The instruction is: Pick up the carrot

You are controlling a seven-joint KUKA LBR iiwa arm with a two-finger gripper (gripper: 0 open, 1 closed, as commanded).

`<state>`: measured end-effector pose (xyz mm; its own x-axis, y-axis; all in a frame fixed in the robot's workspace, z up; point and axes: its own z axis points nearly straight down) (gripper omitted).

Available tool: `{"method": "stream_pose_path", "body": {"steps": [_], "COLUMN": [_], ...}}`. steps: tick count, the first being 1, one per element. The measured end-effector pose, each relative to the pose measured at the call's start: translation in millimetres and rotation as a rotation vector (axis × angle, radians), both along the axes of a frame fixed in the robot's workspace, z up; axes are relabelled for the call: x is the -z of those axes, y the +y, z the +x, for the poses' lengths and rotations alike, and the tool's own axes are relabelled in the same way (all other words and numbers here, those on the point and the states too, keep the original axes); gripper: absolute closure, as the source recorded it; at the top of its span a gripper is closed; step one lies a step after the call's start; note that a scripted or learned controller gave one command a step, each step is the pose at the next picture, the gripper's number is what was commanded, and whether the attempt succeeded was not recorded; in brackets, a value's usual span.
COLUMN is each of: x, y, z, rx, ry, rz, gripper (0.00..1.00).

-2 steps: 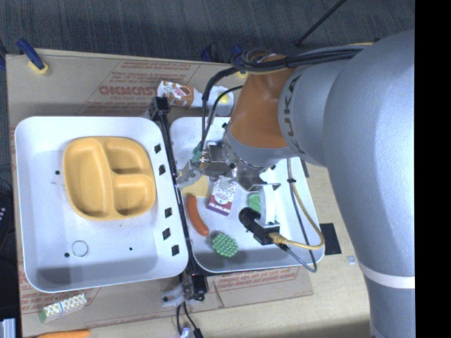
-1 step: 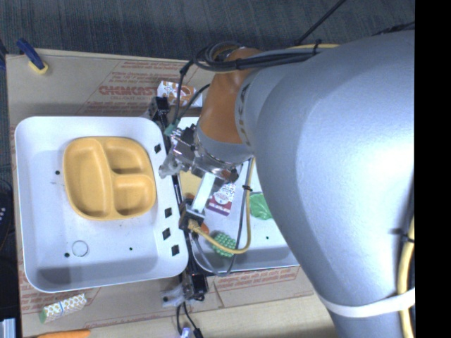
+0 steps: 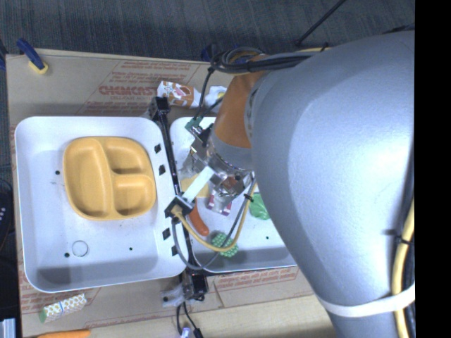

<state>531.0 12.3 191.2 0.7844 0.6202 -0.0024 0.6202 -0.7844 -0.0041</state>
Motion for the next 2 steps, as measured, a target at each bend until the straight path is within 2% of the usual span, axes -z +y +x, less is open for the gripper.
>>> {"method": "stream_pose_path", "body": {"steps": [1,2], "x": [-11.3,0.0], "y": [-71.3,-49.2], "z": [31.2,19.4], "rx": [-0.039,0.259], "ry": [0.0,0.003], "rz": [0.001,0.001], "gripper": [0.0,0.0]}}
